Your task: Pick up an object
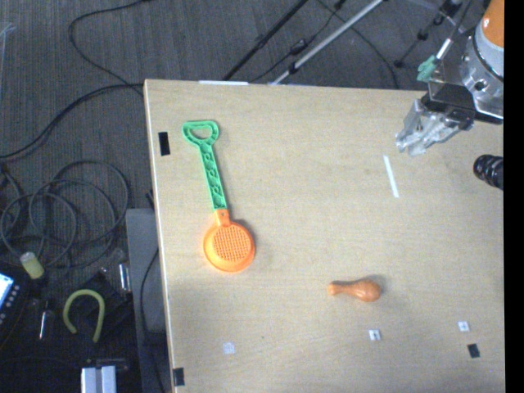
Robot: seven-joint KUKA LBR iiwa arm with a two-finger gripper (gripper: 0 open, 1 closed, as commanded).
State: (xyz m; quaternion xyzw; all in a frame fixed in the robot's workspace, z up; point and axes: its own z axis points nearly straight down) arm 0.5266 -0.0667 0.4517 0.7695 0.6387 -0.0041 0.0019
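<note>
Right, my arm reaches in from the upper right, tool point(419, 137) pointing down over the surface point(327, 219); I cannot tell its grip. Orange pear-shaped toy point(357, 289) lies near the front, green-handled orange strainer point(219, 203) far left.

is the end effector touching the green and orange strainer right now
No, the end effector hangs near the bench's far right side, while the strainer lies well apart on the left.
</note>
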